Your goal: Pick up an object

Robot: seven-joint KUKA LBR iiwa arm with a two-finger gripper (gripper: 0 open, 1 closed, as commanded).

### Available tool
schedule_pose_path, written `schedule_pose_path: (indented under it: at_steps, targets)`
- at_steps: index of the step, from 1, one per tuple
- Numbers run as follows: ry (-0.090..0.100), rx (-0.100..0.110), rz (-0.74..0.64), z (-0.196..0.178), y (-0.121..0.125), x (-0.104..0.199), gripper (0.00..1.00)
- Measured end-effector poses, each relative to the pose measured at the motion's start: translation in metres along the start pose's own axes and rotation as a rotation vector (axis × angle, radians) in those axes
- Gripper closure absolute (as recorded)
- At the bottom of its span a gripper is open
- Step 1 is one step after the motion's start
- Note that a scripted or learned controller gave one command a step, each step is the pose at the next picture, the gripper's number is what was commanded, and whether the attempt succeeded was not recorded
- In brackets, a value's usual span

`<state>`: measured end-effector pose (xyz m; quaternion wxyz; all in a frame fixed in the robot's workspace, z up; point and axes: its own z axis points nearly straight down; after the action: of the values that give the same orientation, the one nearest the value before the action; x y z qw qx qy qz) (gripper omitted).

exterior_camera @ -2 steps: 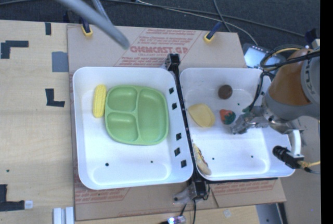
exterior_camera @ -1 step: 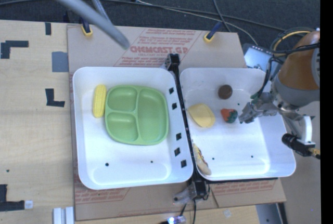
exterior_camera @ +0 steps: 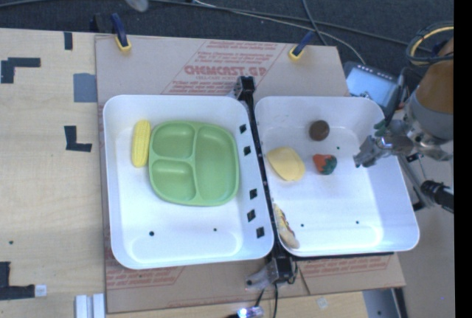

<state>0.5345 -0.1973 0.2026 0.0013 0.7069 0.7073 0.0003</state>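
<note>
The right bin (exterior_camera: 383, 235) holds a yellow lemon-shaped piece (exterior_camera: 286, 163), a small red fruit with a green top (exterior_camera: 324, 163), and a brown ball (exterior_camera: 318, 130). A pale banana-like piece (exterior_camera: 285, 229) lies against that bin's left wall near the front. My gripper (exterior_camera: 371, 150) hangs over the right bin's right side. It is about a hand's width right of the red fruit and touches none of the objects. Nothing shows in its grasp.
The left bin (exterior_camera: 177, 243) carries a green divided plate (exterior_camera: 195, 163) with a yellow corn cob (exterior_camera: 140, 142) beside it on the left. A black divider (exterior_camera: 254, 169) runs between the bins. Cables cross the dark floor behind, and a blue-white box (exterior_camera: 372, 83) sits near the arm.
</note>
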Motion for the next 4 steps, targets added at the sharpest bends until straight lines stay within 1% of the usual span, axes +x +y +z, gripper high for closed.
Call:
schedule_pose_path:
  at_steps: [1, 2, 3, 4]
  targets:
    - [-0.001, -0.002, -0.001, -0.053, 0.001, 0.0, 1.0]
    - [0.002, 0.003, -0.005, -0.039, 0.016, 0.054, 1.0]
    - [0.002, 0.004, -0.006, -0.029, 0.032, 0.111, 1.0]
    - [0.003, 0.004, -0.007, -0.027, 0.048, 0.169, 1.0]
